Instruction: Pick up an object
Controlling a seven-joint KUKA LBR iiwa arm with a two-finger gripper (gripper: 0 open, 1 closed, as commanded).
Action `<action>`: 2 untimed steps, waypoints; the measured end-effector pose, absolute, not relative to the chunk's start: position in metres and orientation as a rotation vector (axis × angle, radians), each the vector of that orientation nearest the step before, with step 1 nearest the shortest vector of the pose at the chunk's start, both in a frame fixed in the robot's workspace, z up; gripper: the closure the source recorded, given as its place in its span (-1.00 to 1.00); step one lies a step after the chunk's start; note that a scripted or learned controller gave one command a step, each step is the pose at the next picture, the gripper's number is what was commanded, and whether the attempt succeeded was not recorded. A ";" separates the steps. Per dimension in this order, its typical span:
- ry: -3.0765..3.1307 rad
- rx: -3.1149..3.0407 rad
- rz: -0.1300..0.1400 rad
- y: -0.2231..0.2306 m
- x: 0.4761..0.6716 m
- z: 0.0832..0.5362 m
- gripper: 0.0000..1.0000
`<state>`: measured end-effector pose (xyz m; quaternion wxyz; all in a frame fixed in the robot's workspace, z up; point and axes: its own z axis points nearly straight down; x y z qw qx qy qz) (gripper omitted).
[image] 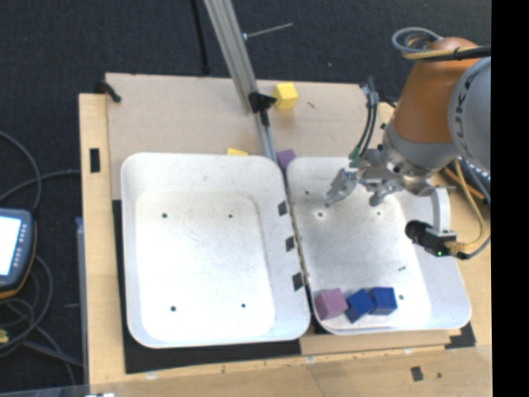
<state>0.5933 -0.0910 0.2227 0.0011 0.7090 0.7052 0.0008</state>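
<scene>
— Dark carpet surrounds the wooden bench (190, 114); where do the objects sit?

— At the near edge of the right bin (438, 300): a purple block (331, 303) touching a blue block (359, 305), with a second blue block (383, 299) against that.

— And the gripper (357, 188)?

— Over the right bin's far half, well apart from them, fingers spread, pinching nothing.

— Anything else?

— The left bin (140, 222), a yellow block (286, 96) on the bench behind. No writing is legible anywhere.

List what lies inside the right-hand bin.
Along the right bin's near edge lie a purple block and two blue blocks. The claw hangs above its far end, hiding some floor beneath.
</scene>
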 end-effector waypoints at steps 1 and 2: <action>2.216 2.222 0.003 -0.108 0.544 0.097 -1.00; 2.214 2.220 0.001 -0.155 0.566 0.098 -1.00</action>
